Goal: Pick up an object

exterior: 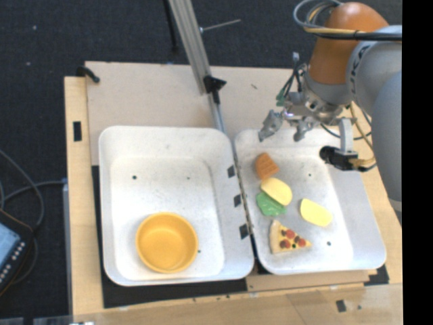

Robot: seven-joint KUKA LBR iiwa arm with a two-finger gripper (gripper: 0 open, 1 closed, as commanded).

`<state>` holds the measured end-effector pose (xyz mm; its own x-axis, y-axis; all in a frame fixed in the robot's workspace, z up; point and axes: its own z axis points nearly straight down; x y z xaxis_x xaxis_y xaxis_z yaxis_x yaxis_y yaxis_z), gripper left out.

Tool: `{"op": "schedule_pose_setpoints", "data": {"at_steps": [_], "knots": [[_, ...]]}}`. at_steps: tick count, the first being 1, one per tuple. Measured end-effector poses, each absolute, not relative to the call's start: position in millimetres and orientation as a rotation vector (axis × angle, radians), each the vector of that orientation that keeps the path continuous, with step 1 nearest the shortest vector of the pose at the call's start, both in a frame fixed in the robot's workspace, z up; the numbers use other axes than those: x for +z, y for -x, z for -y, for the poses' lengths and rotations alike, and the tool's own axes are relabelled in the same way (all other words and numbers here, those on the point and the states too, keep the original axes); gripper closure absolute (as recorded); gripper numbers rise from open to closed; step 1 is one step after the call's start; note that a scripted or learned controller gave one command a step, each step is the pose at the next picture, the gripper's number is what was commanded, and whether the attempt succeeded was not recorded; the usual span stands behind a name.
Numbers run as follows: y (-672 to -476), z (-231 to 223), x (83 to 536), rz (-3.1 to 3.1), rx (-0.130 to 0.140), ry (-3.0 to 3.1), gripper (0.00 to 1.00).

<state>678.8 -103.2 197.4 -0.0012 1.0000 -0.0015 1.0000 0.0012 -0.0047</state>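
Bread piece lies just below the open gripper.

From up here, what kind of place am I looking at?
Probably a robotics lab test bench: a grey robot arm with an orange band reaches over two shallow white plastic bins, one holding toy foods such as a plastic pizza slice, the other a yellow bowl.

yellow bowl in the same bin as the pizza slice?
No. The yellow bowl sits in the left bin, while the pizza slice lies in the right bin with the other toy foods.
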Motion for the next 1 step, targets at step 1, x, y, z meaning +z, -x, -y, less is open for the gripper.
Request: {"op": "schedule_pose_setpoints", "data": {"at_steps": [1], "knots": [[-668.5, 105.6, 140.6, 2.219, 0.007, 2.221, 0.00]]}}
